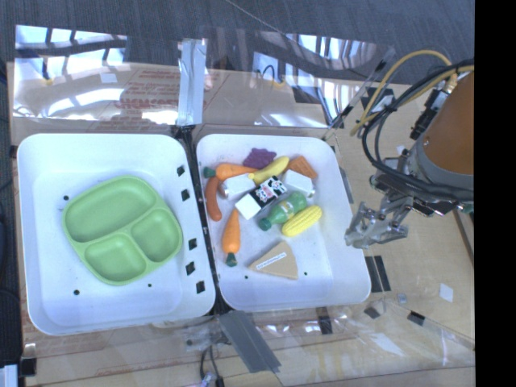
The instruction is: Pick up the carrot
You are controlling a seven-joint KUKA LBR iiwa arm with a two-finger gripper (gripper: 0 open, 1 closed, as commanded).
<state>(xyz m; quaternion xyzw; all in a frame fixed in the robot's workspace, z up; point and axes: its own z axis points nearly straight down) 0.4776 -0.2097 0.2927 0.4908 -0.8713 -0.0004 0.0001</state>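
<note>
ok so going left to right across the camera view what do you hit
green divided plate → carrot → cheese wedge → corn cob → end effector, outside the right bin

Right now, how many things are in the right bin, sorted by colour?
Orange pieces, carrot included: 4
Yellow pieces: 2
White pieces: 3
Green bottle: 1
Purple grapes: 1
Tan wedge: 1
Black-and-white carton: 1
Total: 13

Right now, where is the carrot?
The carrot lies in the right bin, toward its left side, just left of the green bottle.
</note>
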